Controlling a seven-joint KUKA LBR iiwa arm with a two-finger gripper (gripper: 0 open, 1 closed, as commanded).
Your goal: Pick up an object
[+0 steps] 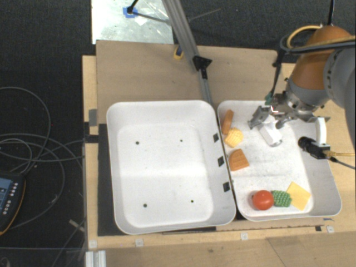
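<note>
Your pincer [271, 128] hangs over the upper part of the right bin [328, 196], its metal fingers [257, 118] spread apart with nothing between them; a white cylinder [271, 136] lies just beneath, though you cannot tell whether it touches the bin floor. Left of it, along the bin's left wall, you have an orange stick [227, 121], a yellow corn piece [234, 137] touching its lower end, and an orange wedge [239, 160] below those. Near the front edge sit a red tomato [262, 199], a green piece [281, 198] beside it and a yellow cheese slab [298, 196] (all three close together); the left bin [119, 149] lies beside, on the worktop [139, 71].
</note>
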